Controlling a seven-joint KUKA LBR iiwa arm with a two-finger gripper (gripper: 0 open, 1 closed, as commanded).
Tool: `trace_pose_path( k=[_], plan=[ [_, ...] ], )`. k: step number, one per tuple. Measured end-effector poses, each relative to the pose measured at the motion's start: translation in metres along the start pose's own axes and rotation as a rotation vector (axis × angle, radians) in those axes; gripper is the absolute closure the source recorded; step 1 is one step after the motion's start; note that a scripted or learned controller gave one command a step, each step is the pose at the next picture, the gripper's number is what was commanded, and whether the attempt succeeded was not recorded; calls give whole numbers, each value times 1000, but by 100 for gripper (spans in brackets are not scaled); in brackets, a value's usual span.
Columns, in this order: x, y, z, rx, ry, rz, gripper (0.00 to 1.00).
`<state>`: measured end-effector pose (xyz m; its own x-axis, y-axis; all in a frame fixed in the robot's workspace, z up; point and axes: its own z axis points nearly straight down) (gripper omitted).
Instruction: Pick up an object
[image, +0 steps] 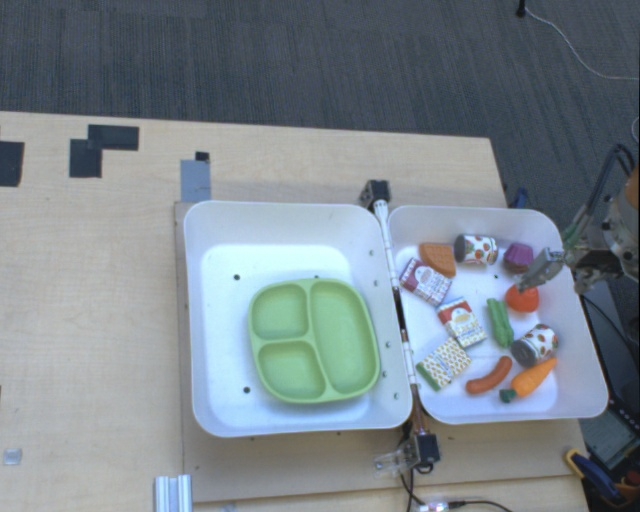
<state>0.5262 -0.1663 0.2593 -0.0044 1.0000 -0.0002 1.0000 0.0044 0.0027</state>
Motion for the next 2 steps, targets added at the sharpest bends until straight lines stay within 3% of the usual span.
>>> trace_pose_path(
  k=[1,2],
  plan=[
    [-5,20,161,-11,-3,4,0],
    [-4,21,151,-14,-3,2,100]
  ],
)
